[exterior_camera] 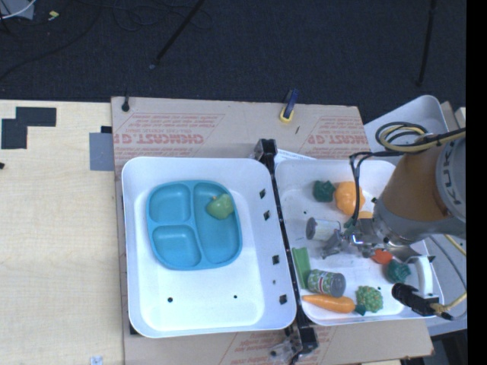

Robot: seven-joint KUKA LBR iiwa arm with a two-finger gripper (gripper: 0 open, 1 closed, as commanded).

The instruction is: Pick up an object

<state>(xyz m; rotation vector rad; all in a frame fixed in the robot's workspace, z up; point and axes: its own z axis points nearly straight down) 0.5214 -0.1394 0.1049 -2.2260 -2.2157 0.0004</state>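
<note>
My gripper (338, 242) hangs low over the middle of the right bin (300, 175), and the arm comes in from the right. It is among several toy foods. An orange (346, 198) and a dark green piece (325, 191) lie just behind it. A small grey cylinder (312, 226) is at its left. In front of it lie a can (326, 283), a carrot (329, 303) and a broccoli (369, 299). A green strip (301, 263) lies along the bin's left wall. I see nothing held in the gripper.
The left bin (152, 310) holds a blue divided plate (179, 245) with a green fruit (220, 206) in its far right compartment. A red piece (380, 255) and a teal piece (398, 271) lie beside the wrist in the right bin.
</note>
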